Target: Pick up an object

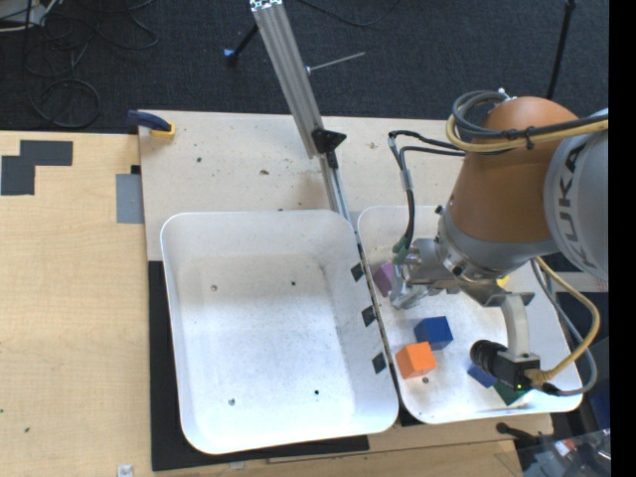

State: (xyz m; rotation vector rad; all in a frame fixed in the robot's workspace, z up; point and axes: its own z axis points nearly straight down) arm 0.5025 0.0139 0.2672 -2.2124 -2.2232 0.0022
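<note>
Bench (229,167): a pale board carries everything; the right bin serves as the landmark below.
Arm (517,187): the grey machine with its orange band reaches in from the right and hangs over the right bin, wrist bent down, apparently to work among the blocks there.
Left bin (258,326): a shallow white tray touching the right bin's left wall, likely the drop-off side.
Right bin (452,405): the shallow white tray where the pickable pieces lie, half covered by the arm.
Metal rail (293,78): a slanted silver bar rises from behind the right bin's far left corner, probably a fixed mount.
Gripper (402,288): low over the right bin's left part, close to the wall shared with the other tray; whether the jaws are spread or closed cannot be told, and nothing is seen between them.
Orange block (415,359): near the right bin's front left, free on the floor, a likely target.
Blue block (433,331): just behind the orange one, below the gripper, untouched.
Purple piece (382,276): against the right bin's left wall, beside the gripper; contact is unclear.
Dark blue piece (481,374): toward the right bin's front right, partly hidden by black hardware.
</note>
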